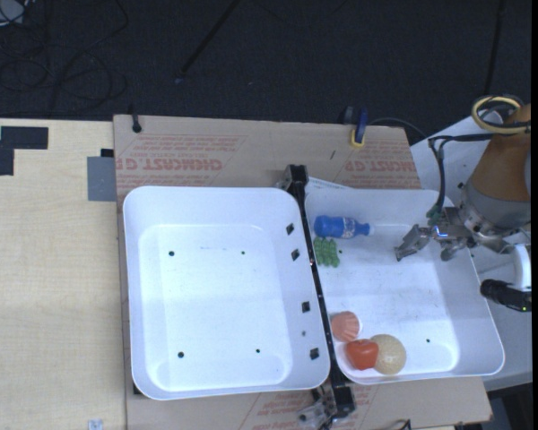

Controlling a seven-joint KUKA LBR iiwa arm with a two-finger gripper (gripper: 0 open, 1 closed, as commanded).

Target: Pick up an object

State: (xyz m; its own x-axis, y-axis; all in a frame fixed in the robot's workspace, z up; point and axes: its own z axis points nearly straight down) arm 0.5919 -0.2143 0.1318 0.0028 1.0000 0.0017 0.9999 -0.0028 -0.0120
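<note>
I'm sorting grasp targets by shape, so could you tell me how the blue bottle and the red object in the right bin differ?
The blue bottle is long and lies on its side near the right bin's far edge; the red object is round and sits at the near edge. The bottle is blue with a pale label, the red object one plain colour. The bottle lies apart from the green item; the red object touches two pale round pieces. Both lie near the divider, away from the gripper.

Grey arm with orange band, black cable, dark metal fingers.

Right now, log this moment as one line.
gripper: open, holding nothing | above right bin | blue bottle: lying in bin | pick: not yet done
</note>
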